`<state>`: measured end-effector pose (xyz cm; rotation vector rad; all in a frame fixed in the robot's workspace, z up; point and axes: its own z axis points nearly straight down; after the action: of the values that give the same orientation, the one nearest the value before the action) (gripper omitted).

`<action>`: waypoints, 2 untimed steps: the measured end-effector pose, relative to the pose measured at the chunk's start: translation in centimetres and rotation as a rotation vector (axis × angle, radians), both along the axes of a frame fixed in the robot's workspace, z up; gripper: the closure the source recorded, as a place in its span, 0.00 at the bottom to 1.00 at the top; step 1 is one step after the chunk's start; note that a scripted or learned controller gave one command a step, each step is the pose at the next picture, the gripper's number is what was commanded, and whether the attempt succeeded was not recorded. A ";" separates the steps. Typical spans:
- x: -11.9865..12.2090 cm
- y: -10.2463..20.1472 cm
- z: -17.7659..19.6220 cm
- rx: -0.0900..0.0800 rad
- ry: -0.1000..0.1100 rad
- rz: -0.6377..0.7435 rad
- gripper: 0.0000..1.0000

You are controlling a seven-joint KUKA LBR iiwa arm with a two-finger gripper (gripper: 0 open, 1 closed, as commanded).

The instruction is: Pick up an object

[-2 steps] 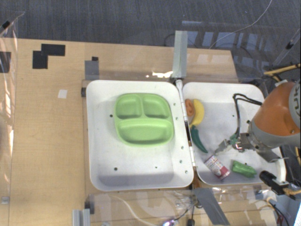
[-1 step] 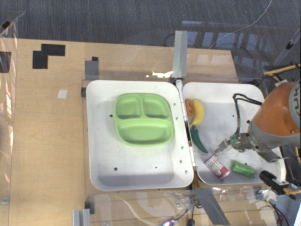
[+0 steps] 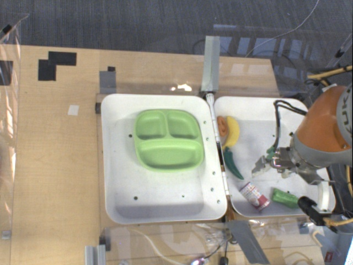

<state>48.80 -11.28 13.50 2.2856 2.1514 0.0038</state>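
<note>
A can (image 3: 254, 194) and green tube (image 3: 285, 197) lie just below the hand (image 3: 263, 163). Pepper (image 3: 232, 164) and banana (image 3: 233, 131) lie left of it. The hand hangs open, holding nothing.

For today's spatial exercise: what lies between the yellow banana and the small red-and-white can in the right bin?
In the camera view, a dark green pepper lies between the yellow banana and the red-and-white can.

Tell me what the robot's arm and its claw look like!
The arm is fat and round, with a big orange band and grey metal under it. A black cable loops from it down toward the wrist. The gripper at the end is small, shiny and silvery, with thin metal fingers.
</note>
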 end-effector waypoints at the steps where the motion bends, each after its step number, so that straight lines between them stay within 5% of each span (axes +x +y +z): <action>1: 2.7 1.0 -4.3 0.000 -0.009 0.133 0.00; 2: 3.8 1.4 -2.1 0.000 0.000 0.231 0.00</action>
<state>52.65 -9.84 11.36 2.0221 2.4007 0.0039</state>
